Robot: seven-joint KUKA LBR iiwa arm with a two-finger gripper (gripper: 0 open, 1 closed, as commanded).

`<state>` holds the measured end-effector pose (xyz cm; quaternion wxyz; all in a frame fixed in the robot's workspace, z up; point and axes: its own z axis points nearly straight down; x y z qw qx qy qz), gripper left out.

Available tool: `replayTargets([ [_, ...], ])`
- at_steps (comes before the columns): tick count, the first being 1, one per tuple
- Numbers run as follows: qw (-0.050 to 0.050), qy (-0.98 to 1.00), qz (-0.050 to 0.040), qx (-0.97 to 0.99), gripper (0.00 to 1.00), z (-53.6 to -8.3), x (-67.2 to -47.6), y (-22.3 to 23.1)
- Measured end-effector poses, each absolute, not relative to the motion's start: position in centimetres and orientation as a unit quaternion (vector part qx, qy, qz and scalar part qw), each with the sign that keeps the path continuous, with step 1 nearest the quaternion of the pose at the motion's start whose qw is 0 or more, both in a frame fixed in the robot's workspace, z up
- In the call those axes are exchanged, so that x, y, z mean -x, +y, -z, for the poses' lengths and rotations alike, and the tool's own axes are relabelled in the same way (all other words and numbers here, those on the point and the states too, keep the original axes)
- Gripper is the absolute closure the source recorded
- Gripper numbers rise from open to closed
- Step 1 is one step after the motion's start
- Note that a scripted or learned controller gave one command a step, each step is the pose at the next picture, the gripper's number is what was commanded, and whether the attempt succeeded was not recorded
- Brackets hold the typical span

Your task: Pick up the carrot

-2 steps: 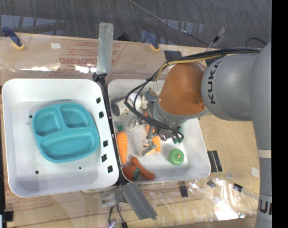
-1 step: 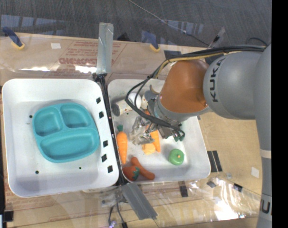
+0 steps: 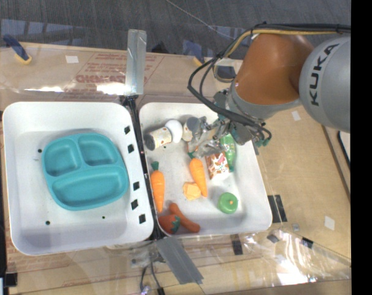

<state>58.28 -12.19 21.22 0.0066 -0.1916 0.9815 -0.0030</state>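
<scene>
A slanted overhead view of a tabletop carrying two shallow white bins side by side. The left bin holds a teal divided plate with three compartments, lying near its centre.

The right bin holds a scatter of toy foods. Two carrots lie in it. One carrot sits near the bin's centre, its green top toward 12 o'clock and its tip toward 6. The second carrot lies along the bin's 9 o'clock wall, also pointing toward 6. A yellow wedge touches the central carrot on its 8 o'clock side. A green apple sits toward 5 o'clock. A red sausage shape lies at 7 o'clock, near the lower wall. A white and brown item rests at 11 o'clock. A small red and white packet lies just beside the central carrot at its 2 o'clock; its print is too small to read.

The grey arm enters from 3 o'clock, with an orange band and black letters reading "KUKA" on its grey casing. Its end effector hangs over the bin's 12 o'clock area, just above the central carrot's top. Whether it is open or closed cannot be told, and no item can be made out in its grip.

Behind the bins, at 12 o'clock, brown cardboard under clear film bears faint red print, not legible.
</scene>
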Motion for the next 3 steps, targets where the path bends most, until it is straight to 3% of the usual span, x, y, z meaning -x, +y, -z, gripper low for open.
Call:
replayTargets([
  [1, 0.002, 0.982, 0.0005, 0.191, 0.00, -20.7, -58.0, -12.1],
  [2, 0.000, 0.975, -0.0009, 0.223, 0.00, -9.0, -55.4, -12.7],
  [3, 0.002, 0.974, -0.0009, 0.226, 1.00, -10.2, -55.6, -12.5],
])
